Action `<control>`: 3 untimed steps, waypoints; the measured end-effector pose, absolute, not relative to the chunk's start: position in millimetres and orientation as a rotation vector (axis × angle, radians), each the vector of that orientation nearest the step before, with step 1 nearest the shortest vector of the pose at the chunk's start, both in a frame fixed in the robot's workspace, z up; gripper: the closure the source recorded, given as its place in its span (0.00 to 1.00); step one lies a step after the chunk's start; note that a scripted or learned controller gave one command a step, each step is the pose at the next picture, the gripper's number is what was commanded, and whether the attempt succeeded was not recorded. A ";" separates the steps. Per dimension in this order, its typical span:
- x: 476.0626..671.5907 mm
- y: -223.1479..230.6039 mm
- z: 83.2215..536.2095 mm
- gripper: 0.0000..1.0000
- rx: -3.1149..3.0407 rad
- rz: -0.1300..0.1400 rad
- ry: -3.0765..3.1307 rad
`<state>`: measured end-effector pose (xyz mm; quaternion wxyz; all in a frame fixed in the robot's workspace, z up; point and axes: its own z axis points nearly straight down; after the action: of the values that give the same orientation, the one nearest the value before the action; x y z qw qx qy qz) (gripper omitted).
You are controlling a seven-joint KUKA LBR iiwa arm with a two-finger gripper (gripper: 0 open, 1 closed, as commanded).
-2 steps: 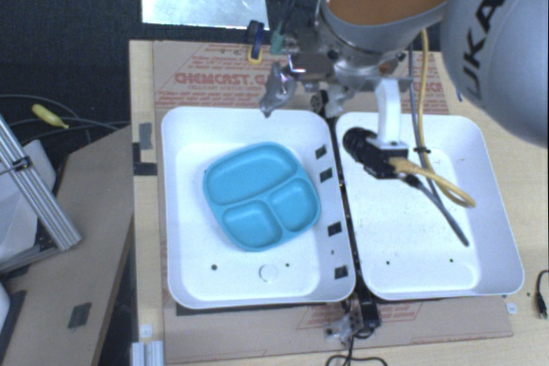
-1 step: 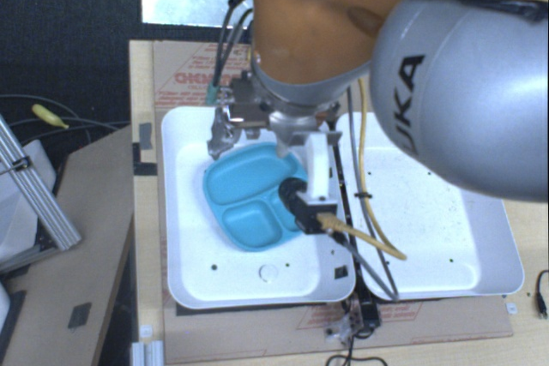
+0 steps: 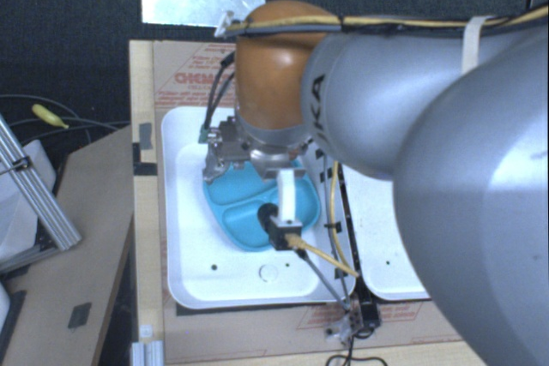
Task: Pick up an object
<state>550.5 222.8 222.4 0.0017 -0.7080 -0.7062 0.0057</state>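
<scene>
Camera view: left bin, near rim and front floor bare. Contents: blue divided dish, centre, partly under arm. Pincer low over dish; opening and hold cannot be told. Right bin mostly covered.

Red lettering on the cardboard sheet — too blurred to read.

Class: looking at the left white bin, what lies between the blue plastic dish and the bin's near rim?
In the camera view, bare white bin floor lies between the blue plastic dish and the left white bin's near rim.
</scene>
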 end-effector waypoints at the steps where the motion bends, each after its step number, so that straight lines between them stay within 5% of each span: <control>1: 485.5 235.8 430.8 0.00 -2.215 -0.031 -2.233; 2: 499.2 209.5 272.4 0.00 -2.222 0.022 -2.215; 3: 486.8 232.8 389.6 0.00 -2.216 -0.022 -2.231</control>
<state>486.8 232.8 389.6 -0.0016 -0.7048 -0.7094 -0.0070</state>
